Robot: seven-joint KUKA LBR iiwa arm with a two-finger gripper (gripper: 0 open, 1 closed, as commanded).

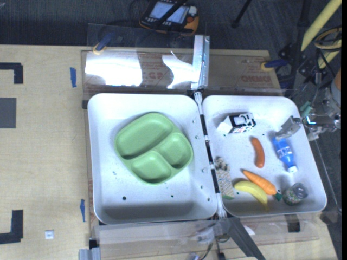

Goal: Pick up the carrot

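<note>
Lying near the right bin's front, carrot (259,181), long axis running ten to four; sitting toward seven o'clock from the hand (288,125), seemingly narrow and holding nothing.

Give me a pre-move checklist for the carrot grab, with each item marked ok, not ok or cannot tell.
1. Carrot in view in the right bin: ok.
2. Carrot free of neighbours: not ok; the banana lies right against it.
3. Top of the carrot uncovered: ok.
4. Gripper above the carrot: not ok; it sits near the bin's far right side, by the blue bottle.
5. Finger opening: cannot tell.
6. Sausage off the carrot: ok, apart.
</note>
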